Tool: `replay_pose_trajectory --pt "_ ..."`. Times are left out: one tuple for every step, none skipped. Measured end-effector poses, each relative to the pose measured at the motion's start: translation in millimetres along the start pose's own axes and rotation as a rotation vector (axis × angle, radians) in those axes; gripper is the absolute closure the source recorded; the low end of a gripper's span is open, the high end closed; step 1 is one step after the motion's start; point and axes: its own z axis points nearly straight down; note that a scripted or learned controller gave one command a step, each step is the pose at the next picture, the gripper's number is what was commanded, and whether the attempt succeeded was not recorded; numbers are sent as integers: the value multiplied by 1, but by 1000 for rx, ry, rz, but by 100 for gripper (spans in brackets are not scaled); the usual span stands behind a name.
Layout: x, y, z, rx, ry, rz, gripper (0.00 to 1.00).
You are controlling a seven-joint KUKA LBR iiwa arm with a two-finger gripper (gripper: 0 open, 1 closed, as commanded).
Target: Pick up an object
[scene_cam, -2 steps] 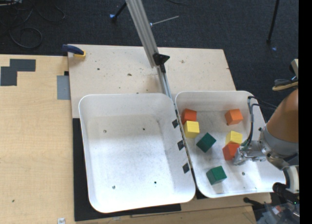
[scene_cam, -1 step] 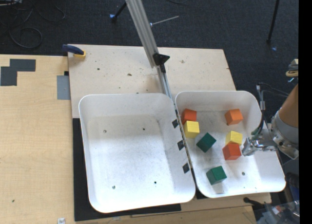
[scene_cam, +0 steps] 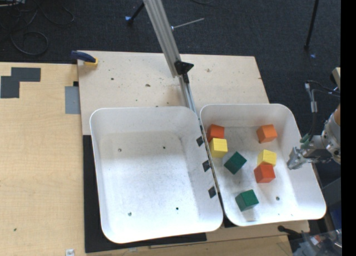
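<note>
Overhead, at a slant, I look down on a pale wooden bench (scene_cam: 128, 82) carrying two shallow white bins side by side. Starting at the left, the left bin (scene_cam: 105, 124) shows only specks on its floor. A slanted metal rail (scene_cam: 162, 26) runs down from the bench's far edge to the seam where the bins meet.

Moving right, the right bin (scene_cam: 303, 207) holds seven small cubes, loosely scattered and mostly apart, which I judge leaves room to come down around one. Near its left wall, an orange cube (scene_cam: 216, 132) touches a yellow cube (scene_cam: 219, 147) just in front of it. A green cube (scene_cam: 235, 162) lies near the middle, and another green cube (scene_cam: 246, 199) sits toward the near edge. Further right, an orange cube (scene_cam: 267, 133) lies toward the far edge, with a second yellow cube (scene_cam: 267, 157) touching a red-orange cube (scene_cam: 264, 172).

At the bin's right wall is my gripper (scene_cam: 293, 160), low over the rim and angled toward those last two cubes. Nothing sits between its fingers; I cannot tell how wide they stand. That pair looks like my nearest target.
</note>
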Motion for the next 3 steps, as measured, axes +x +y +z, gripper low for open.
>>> replay_pose_trajectory --pt "-1 1 -53 1 0 0 100" --pt "52 21 -39 9 5 -4 100" --pt "112 37 -29 10 5 -4 100"
